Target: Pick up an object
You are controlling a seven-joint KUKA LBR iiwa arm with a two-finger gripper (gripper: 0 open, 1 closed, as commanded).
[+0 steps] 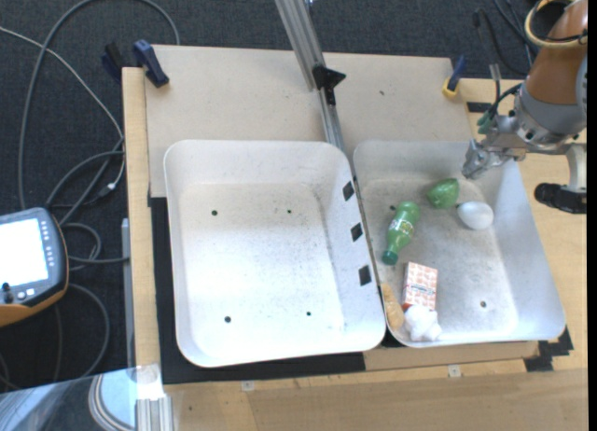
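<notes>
nearest the camera, in the right bin, a small white crumpled object lies at the near rim, with a red and white packet just beside it, on the far side. farther in from the packet a green bottle lies on its side, slanting toward the divider between the bins. beyond the bottle sit a green rounded object and a white egg-shaped object, close together, maybe touching.

the gripper hangs over the far right part of the right bin, just beyond the green rounded object. nothing is seen between its tips; whether they are spread or pressed together i cannot tell at this size.

judging from here, the likely target is the green rounded object or the white one. risks: both look rounded and could roll away from a closing pinch, and with the two so close a descent may nudge one into the other or catch both badly.

the gripper works near the bin's far wall and right slope, so room is tight there; open floor lies toward the bottle. the left bin is all open floor.
</notes>
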